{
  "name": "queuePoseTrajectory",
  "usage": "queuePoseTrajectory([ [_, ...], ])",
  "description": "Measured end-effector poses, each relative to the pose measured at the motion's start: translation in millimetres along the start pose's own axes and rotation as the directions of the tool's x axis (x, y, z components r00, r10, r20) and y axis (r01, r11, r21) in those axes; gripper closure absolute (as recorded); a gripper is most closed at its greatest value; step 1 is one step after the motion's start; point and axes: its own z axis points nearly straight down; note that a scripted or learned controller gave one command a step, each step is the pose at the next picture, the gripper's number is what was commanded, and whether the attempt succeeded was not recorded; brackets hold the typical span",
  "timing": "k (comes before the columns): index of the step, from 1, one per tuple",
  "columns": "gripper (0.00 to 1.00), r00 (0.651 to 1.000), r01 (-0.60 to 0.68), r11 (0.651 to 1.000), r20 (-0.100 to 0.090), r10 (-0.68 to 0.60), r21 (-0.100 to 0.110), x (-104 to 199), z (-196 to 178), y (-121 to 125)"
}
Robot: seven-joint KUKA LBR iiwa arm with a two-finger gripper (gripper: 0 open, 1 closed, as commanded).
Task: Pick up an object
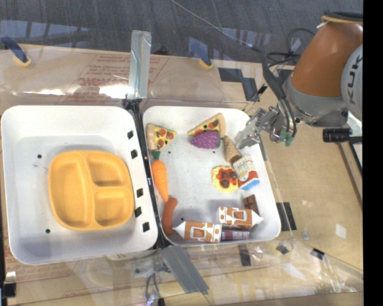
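- Hovering at the right rim of the right bin (179,116), upper right of the frame: gripper (252,132), metal and angled down-left; impossible to tell from this slant whether open or closed, and nothing seen between its tips.
- Reaching in from the right edge: grey arm (322,101) with glossy orange band, cables looped at the wrist; probably poised over the bin's crowded right side to pick from above.
- Lying just below and left of the gripper: ice cream cone (230,148), brown and tapered, likely the nearest candidate.
- Touching the cone's lower end: small carton (245,171), white with red and blue print.
- Resting near the bin's middle: round pizza-like toy (225,178), yellow with red spots.
- Sitting toward the bin's top: pizza slice with purple grapes (207,132), plus a second pizza slice (159,134) at the upper left corner.
- Lined along the left wall: orange carrot (159,178) above a reddish sausage (169,214), both smooth and elongated.
- Stacked along the bottom wall: two boxy brown-and-white cartons (212,229), flat-sided, easy to pinch.
- Filling the left bin (19,126): yellow divided tray (89,189), smooth plastic with three compartments.
- Carrying both bins: brown worktop (313,203), covered in clear wrinkled film.
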Motion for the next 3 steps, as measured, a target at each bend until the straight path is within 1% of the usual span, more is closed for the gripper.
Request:
queuePoseTrajectory([
  [1, 0.0, 1.0, 0.001, 1.0, -0.006, -0.001, 0.001, 1.3, 3.3, 0.3],
  [2, 0.0, 1.0, -0.009, 1.0, -0.007, 0.009, 0.001, 9.4, 145.6, -1.8],
  [3, 0.0, 0.986, -0.169, 0.986, -0.006, 0.169, 0.0, 55.1, 144.3, -27.6],
])
